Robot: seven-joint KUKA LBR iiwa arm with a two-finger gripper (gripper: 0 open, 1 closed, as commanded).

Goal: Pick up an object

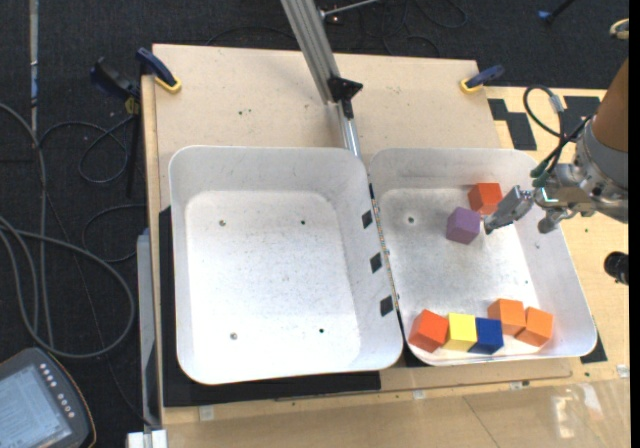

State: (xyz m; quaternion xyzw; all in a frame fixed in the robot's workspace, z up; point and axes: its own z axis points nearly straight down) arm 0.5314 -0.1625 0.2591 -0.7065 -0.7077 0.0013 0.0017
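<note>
A wide tan tabletop (pixel 260 96) is seen from above, with two white bins on it side by side. The left bin (pixel 200 236) is the bigger-looking one. The right bin (pixel 560 266) has the blocks in it.

The arm (pixel 612 136) comes in from the right. Its claw (pixel 528 210) is held low over the right bin. Two dark fingers (pixel 505 211) are spread apart, so the claw looks open, and nothing is seen between them.

Just left of the claw a purple block (pixel 463 225) is found, and an orange block (pixel 485 196) sits just behind it, very near or touching. A row of blocks lies along the near wall of the bin: a red one (pixel 430 329), a yellow one (pixel 462 329), a blue one (pixel 489 335) and two orange ones (pixel 522 319).

The purple block is probably the one to be picked. It is almost a cube, so no long side can be told. It is turned a little, with a corner toward the claw. To do this well, the claw should be turned so its fingers meet two flat sides, not corners. It should be kept clear of the orange block, lowered around the purple one, then closed.
</note>
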